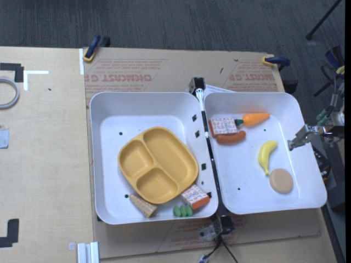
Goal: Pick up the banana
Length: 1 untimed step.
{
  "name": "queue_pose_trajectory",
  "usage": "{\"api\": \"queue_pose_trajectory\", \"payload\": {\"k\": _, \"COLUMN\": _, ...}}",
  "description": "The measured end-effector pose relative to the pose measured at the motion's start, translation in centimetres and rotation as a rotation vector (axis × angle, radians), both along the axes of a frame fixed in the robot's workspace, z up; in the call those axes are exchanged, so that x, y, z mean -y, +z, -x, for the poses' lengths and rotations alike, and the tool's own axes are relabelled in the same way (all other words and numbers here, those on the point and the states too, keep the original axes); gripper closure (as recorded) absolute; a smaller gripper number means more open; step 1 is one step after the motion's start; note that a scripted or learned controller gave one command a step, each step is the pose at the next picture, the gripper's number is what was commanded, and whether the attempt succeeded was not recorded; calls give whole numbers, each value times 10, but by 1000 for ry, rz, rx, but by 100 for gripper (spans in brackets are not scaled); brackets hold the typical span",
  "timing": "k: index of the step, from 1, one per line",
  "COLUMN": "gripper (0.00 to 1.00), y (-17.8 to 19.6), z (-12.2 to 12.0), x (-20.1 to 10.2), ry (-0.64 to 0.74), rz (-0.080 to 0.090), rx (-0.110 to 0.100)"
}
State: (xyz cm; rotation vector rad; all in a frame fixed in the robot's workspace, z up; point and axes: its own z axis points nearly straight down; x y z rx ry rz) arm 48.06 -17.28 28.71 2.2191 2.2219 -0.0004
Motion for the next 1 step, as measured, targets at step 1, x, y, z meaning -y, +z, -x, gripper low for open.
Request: {"api": "queue_pose_trajectory", "payload": {"k": 1, "gripper": 0, "y": -112, "z": -47, "x": -21, "ry": 209, "rz": -1, "rx": -1}}
